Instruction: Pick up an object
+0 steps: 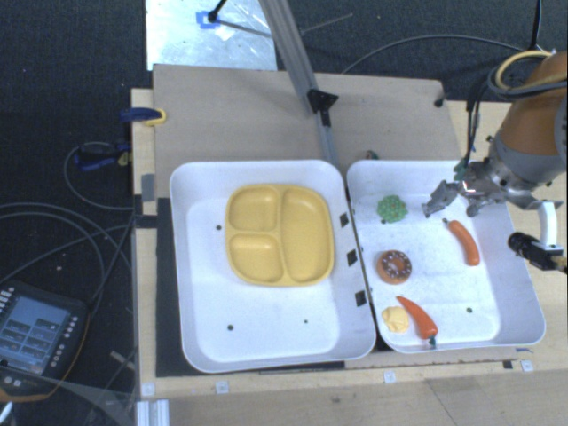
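Five small things lie in the right bin (524,322): one orange sausage (463,241), one green broccoli floret (391,208) to its left, one brown doughnut (394,266), one red chilli (418,317) and one yellow lump (396,319) below. The tool (461,205) hangs spread wide just above the sausage, gripping nothing. One yellow three-part plate (279,235) sits in the left bin (200,327).

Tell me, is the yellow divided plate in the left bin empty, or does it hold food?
Empty. All three compartments of the yellow plate show bare yellow surface; the toy foods lie in the right bin.
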You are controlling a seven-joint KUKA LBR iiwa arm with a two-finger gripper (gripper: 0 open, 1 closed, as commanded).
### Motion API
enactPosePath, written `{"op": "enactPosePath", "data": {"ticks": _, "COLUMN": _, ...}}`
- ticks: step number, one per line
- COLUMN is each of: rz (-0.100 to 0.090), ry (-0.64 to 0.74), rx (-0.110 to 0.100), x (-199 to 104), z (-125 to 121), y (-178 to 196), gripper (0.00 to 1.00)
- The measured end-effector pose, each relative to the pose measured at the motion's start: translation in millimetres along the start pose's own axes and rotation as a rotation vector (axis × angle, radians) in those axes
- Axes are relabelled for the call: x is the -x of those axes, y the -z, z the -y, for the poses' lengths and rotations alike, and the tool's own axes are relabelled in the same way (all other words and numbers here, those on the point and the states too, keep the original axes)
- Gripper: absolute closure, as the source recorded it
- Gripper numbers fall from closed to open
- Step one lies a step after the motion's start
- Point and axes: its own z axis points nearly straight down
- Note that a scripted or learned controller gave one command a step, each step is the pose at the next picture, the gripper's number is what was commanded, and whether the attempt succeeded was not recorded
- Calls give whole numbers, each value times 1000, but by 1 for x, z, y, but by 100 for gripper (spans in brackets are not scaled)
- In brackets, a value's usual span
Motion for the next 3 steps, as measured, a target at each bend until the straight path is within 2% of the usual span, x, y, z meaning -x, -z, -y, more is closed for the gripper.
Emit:
{"op": "enactPosePath", "data": {"ticks": 1, "rz": 0, "ry": -2, "rx": -1, "x": 8, "z": -1, "y": -59, "gripper": 0}}
{"op": "enactPosePath", "data": {"ticks": 2, "rz": 1, "ry": -2, "rx": 6, "x": 8, "z": -3, "y": -44, "gripper": 100}}
{"op": "enactPosePath", "data": {"ticks": 3, "rz": 3, "ry": 1, "rx": 11, "x": 16, "z": -9, "y": 17, "gripper": 100}}
